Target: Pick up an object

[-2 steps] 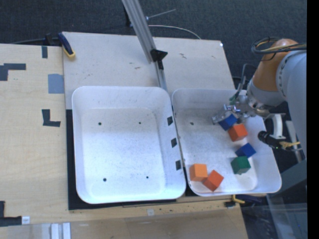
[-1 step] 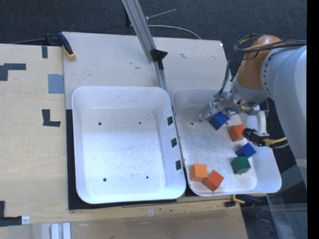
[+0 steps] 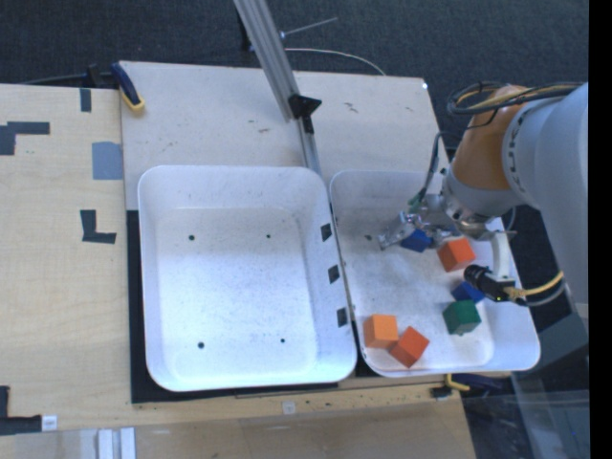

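My gripper (image 3: 392, 236) hangs low over the upper middle of the right bin (image 3: 356, 191), pointing left. A blue block (image 3: 419, 242) lies right against the gripper's body, partly hidden by it. An orange block (image 3: 456, 253) sits just to the right of that, with another blue block (image 3: 469, 291) and a green block (image 3: 462, 316) below it. Near the bin's front edge lie an orange block (image 3: 382, 329) and a red-orange block (image 3: 409, 346), touching each other.
The left bin (image 3: 153, 199) stands beside the right one, sharing a raised rim. A slanted metal rail (image 3: 273, 51) crosses the bench at the back. A yellow and blue tool (image 3: 127, 86) lies at the bench's far left corner.
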Motion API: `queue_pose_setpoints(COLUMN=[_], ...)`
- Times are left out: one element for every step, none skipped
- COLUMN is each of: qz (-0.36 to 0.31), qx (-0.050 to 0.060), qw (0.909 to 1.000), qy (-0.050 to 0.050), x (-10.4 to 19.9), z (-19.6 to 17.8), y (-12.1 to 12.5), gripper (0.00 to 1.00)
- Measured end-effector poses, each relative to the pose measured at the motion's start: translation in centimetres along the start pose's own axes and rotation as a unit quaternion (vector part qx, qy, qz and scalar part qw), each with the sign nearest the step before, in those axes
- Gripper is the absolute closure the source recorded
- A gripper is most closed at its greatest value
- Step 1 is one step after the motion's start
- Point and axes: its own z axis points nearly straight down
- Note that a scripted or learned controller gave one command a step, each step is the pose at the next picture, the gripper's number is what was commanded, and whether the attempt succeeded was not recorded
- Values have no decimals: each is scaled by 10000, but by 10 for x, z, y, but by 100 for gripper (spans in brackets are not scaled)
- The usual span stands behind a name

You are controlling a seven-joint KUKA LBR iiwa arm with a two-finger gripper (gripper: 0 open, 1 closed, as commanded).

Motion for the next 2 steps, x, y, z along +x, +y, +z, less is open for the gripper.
queue_pose_setpoints(qz=[-4, -14], qx=[0, -57], qw=[10000, 10000], qy=[4, -8], x=[0, 57], z=[-9, -4], y=[1, -49], gripper=[100, 100])
